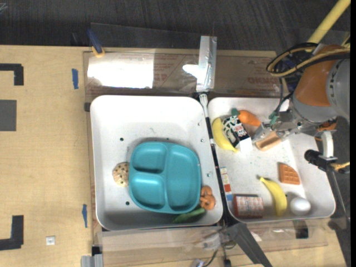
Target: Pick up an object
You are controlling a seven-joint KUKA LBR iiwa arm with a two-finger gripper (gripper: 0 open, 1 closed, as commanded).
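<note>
My gripper [276, 125] hangs over the upper middle of the right bin [247, 168], below the arm's orange band [316, 88]. A tan bread-like piece [267, 142] lies right at its tip; whether it is gripped is unclear. Just left of it are an orange carrot-like toy [248, 118], a black-and-white patterned carton [235, 129] and a yellow banana [218, 137]. Lower in the bin are a waffle piece [288, 174], a second banana [275, 193], a white egg [300, 206] and a can [246, 206].
The left bin [144, 121] holds a teal divided plate [165, 176], a cookie [120, 173] at its left, and a small orange item [207, 198] and a green vegetable [189, 216] at its lower right. A low wall separates the bins.
</note>
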